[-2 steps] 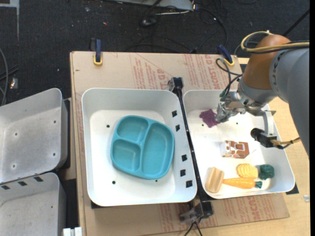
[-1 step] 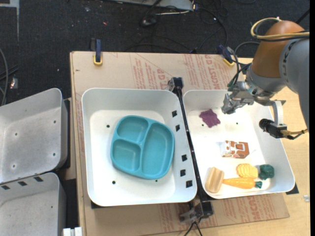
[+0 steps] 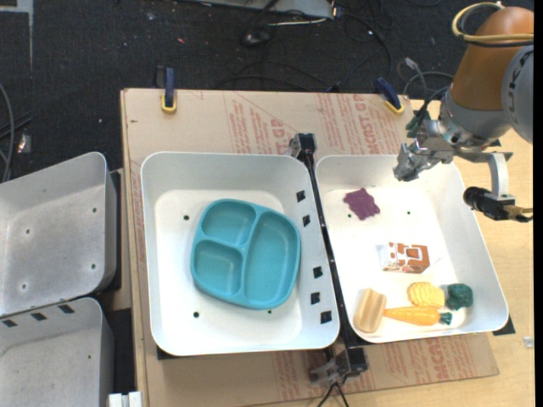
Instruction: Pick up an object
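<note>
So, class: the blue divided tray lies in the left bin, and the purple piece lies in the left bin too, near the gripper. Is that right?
Not quite. The camera view shows the purple piece in the right bin, near the gripper. The blue divided tray does lie in the left bin.

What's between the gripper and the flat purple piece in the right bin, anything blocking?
Nothing visible. The gripper is over the right white bin's far edge, and the flat purple piece lies on bare bin floor to its left in the view. The other items sit apart at the near end.
</note>
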You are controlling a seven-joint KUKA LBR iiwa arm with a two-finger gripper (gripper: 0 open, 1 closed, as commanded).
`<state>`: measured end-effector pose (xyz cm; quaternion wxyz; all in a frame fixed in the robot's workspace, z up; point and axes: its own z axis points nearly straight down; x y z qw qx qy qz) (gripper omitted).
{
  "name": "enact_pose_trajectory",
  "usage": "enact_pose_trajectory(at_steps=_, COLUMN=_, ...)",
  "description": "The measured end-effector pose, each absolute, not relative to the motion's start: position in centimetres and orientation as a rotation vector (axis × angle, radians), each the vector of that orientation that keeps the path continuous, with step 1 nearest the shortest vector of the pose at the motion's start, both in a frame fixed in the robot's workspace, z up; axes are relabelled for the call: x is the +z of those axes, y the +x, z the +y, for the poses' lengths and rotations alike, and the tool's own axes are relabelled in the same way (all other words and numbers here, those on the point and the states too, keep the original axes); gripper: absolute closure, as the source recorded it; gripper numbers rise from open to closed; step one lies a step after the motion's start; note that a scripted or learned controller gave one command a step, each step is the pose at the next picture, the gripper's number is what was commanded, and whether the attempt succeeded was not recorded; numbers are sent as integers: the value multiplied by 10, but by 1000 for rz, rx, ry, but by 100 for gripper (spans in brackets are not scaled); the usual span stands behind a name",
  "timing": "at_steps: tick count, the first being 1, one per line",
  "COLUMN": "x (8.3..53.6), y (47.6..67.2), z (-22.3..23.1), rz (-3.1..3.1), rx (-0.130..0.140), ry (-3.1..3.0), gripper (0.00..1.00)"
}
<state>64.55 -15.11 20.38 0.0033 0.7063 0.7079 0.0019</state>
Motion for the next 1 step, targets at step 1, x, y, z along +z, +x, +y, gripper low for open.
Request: enact_pose_trajectory(at_steps=1, x=218, y=626, z=-104, rz=2229, rx=4, ry=2214, gripper=100)
